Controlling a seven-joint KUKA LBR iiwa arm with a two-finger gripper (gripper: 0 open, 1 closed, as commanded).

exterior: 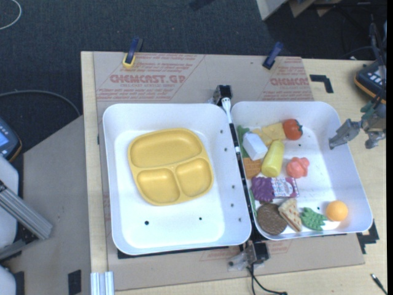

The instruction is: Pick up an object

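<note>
Nearest the camera, along the bench's (92, 165) front edge, sits the rim of the left bin (123, 226), the largest thing here, with a yellow three-compartment plate (170, 165) lying in its upper middle. Just beside it, touching along a shared edge, is the right bin (344, 183), which holds a cluster of toy food in its left and lower parts. Going down in size: a yellow corn cob (273, 157) stands tilted near the middle, a purple bunch of grapes (263, 189) lies below it, and a brown round cookie (271, 219) sits at the front-left corner. A white block (254, 145) lies left of the cob, a pink piece (298, 167) to its right, and a red tomato (293, 129) near the back. An orange ball (336, 211) rests in the front-right corner, next to a green leafy piece (313, 218). The gripper (356, 137) hovers over the right bin's right rim, its fingers spread apart with nothing between them, well apart from the food.
</note>
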